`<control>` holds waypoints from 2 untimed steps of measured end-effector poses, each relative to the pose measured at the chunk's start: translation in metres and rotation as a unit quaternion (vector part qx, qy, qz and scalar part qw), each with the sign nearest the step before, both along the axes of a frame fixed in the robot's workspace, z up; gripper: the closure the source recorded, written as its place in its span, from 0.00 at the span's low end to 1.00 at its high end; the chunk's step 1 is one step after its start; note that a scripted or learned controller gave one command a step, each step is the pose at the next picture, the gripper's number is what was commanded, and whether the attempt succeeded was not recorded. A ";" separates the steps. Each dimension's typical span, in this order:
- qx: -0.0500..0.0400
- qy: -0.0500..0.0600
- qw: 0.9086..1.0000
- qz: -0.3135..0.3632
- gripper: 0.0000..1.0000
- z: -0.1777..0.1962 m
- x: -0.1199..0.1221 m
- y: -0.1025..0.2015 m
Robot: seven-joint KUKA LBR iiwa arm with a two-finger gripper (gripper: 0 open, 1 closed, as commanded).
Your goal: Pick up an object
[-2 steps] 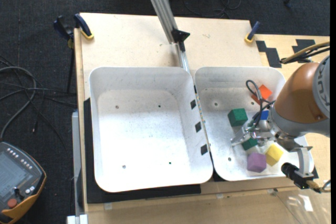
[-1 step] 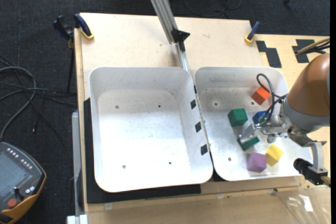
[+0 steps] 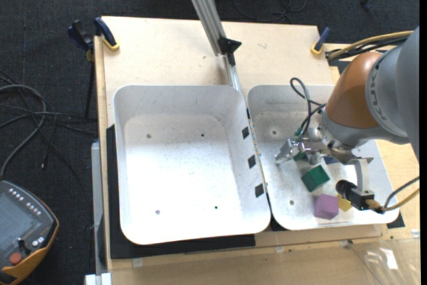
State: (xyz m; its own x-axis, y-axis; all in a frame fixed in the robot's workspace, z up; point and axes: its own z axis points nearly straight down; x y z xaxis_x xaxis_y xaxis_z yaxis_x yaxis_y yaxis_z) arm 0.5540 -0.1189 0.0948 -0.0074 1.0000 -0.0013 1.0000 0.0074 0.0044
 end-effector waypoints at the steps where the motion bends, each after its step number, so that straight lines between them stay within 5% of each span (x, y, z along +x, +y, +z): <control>1: 0.000 0.001 1.000 -0.004 0.00 0.002 -0.012 -0.014; 2: 0.000 0.001 1.000 -0.005 0.00 0.002 -0.061 -0.026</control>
